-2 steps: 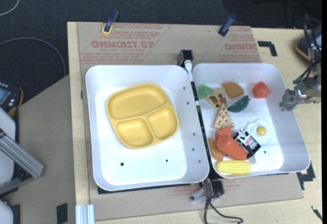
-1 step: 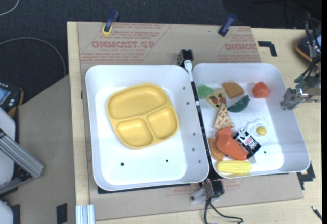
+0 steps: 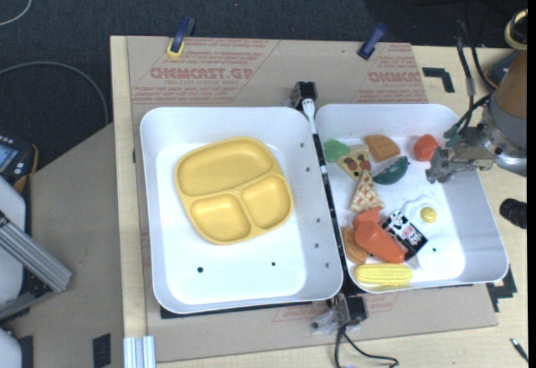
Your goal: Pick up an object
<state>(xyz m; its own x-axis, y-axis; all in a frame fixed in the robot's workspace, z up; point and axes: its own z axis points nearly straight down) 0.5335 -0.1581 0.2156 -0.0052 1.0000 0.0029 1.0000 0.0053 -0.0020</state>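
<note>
My gripper (image 3: 441,167) hangs over the right side of the right bin (image 3: 469,228), just right of and below a small red tomato (image 3: 425,147). Nothing shows between its dark fingers. To its left lie toy foods: a green piece (image 3: 337,149), a bread slice (image 3: 382,147), a dark green leaf (image 3: 391,171), two pizza slices (image 3: 363,187), a fried egg (image 3: 421,213), an orange-red piece (image 3: 377,239), a black-and-white item (image 3: 406,234) and a corn cob (image 3: 383,275).
The left bin (image 3: 167,266) holds a yellow divided plate (image 3: 233,189). A black divider strip (image 3: 322,182) runs between the bins. Clamps (image 3: 177,38) hold the cardboard base at the back. Cables and the arm body (image 3: 511,106) sit at the right.
</note>
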